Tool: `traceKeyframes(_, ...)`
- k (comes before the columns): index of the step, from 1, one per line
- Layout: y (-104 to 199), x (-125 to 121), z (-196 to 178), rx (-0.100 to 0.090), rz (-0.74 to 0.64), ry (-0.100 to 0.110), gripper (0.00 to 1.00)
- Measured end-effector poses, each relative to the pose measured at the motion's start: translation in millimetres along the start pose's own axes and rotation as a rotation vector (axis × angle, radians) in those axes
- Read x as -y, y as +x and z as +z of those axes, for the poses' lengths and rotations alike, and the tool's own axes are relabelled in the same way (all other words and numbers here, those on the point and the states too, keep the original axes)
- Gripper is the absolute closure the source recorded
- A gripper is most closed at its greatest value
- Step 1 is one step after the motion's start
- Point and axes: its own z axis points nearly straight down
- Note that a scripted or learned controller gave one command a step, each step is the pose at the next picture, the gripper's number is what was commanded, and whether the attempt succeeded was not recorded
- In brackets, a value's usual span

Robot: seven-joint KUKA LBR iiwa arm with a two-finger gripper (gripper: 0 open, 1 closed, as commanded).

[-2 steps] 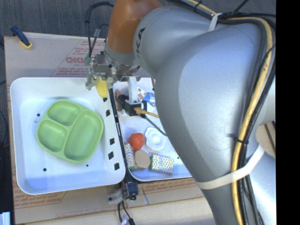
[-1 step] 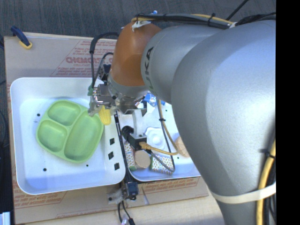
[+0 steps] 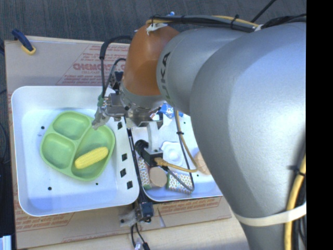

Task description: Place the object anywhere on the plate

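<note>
Whether the fingers are apart or together cannot be told: the gripper shows as a small grey metal tip at the upper right rim of the plate, under the bulky smooth grey arm with its glossy orange band. The plate is pale green plastic, rounded, split into three hollows. The corn, a yellow bumpy cob, lies in the lower right hollow, apart from the gripper. The plate sits in the left white bin; the right bin holds several small mixed things.
</note>
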Motion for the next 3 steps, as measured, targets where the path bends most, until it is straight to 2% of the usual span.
traceKeyframes(1, 0.4, -0.4, -10.2, 0.000, -0.004, 0.001, 1.00)
traceKeyframes(2, 25.1, -45.6, 67.4, 0.001, -0.002, 0.000, 1.00)
traceKeyframes(3, -46.5, -70.7, -1.3, 0.000, 0.001, -0.004, 1.00)
